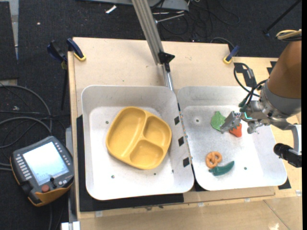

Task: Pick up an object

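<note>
In the right bin lie several small items. A light green piece rests near the middle, with a red-orange piece just to its right. Nearer the front sit an orange pretzel shape and a dark green pod-like piece touching it. My gripper reaches in from the right and hangs low between the light green piece and the red-orange piece, partly covering both. I cannot tell whether it touches either one.
The left bin holds a yellow three-section plate. A slanted metal pole rises behind the bins. A teach pendant lies off the bench at the left. The arm's orange band fills the right edge.
</note>
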`<state>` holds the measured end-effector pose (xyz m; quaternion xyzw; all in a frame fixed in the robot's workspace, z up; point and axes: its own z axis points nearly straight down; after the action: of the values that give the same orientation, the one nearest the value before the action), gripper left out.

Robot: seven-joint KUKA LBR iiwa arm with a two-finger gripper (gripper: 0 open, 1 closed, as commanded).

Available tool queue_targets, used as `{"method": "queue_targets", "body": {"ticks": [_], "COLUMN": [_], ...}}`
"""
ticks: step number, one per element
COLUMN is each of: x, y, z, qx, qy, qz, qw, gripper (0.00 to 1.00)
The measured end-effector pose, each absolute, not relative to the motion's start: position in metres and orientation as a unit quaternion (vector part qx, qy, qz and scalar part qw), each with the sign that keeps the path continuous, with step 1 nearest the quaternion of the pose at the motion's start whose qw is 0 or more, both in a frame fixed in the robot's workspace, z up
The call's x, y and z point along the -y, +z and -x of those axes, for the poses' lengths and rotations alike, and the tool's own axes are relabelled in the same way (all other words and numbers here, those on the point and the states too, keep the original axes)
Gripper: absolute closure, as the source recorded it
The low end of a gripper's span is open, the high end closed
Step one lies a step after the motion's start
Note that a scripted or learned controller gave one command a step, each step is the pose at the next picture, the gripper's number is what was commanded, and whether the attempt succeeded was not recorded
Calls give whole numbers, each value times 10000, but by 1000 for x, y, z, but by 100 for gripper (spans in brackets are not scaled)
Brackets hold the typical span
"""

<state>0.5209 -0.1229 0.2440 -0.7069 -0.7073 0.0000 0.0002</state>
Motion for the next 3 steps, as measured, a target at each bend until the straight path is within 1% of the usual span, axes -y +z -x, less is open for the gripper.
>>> {"method": "queue_targets", "body": {"ticks": [1, 2, 3], "x": [131, 135, 135], "y": [187, 124, 96], "z": [-525, -521, -522], "qx": [7066, 7065, 7068], "qy": [19, 22, -4], "qz": [7076, 7077, 7074], "qw": [23, 30, -6], "gripper": [0, 0, 0]}}
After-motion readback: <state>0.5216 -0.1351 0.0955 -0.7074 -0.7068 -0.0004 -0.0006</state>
